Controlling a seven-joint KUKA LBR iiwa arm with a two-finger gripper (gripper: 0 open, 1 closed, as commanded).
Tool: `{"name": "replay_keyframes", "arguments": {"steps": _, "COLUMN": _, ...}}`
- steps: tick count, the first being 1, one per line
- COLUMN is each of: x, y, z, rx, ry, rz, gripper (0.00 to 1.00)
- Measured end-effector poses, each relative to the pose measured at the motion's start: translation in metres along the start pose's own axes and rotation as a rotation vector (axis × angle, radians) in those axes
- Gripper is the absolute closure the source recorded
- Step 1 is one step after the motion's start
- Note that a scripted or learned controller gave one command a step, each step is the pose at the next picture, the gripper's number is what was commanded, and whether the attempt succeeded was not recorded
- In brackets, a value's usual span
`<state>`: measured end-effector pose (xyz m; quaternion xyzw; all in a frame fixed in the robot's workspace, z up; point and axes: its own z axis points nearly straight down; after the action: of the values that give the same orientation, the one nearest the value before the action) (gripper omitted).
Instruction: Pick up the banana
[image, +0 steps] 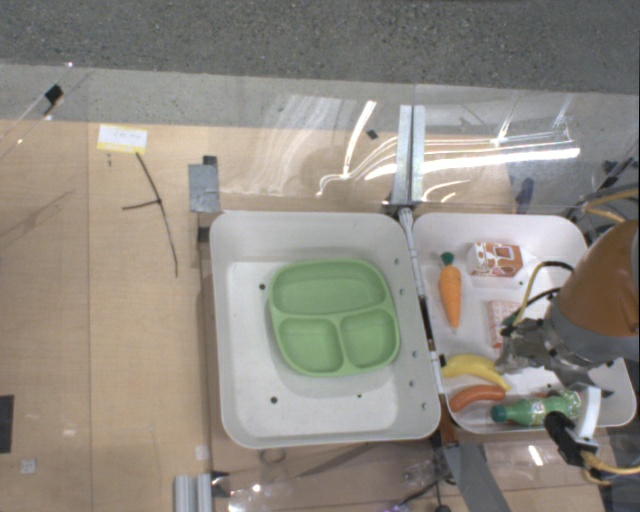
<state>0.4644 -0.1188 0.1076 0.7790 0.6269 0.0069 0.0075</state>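
Banana (474, 370) lying in right bin (570, 232), just below carrot (451, 289), above hot dog (477, 397). Approach step, nothing grasped. Next: settling gripper (519, 352) squarely over banana.

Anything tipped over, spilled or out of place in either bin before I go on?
Nothing stands out. The green divided plate lies flat in the left bin. In the right bin, the banana, carrot, sausage, green bottle and small carton lie loose, with no spill or damage showing.
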Motion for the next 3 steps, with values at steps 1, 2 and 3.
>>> {"name": "replay_keyframes", "arguments": {"steps": 1, "x": -0.003, "y": 0.001, "z": -0.001, "rx": -0.003, "ry": -0.004, "rz": 0.004, "gripper": 0.0}}
{"name": "replay_keyframes", "arguments": {"steps": 2, "x": 0.012, "y": 0.013, "z": 0.019, "rx": 0.022, "ry": -0.004, "rz": 0.203, "gripper": 0.0}}
{"name": "replay_keyframes", "arguments": {"steps": 3, "x": 0.007, "y": -0.002, "z": 0.018, "rx": 0.02, "ry": -0.001, "rz": -0.101, "gripper": 0.0}}
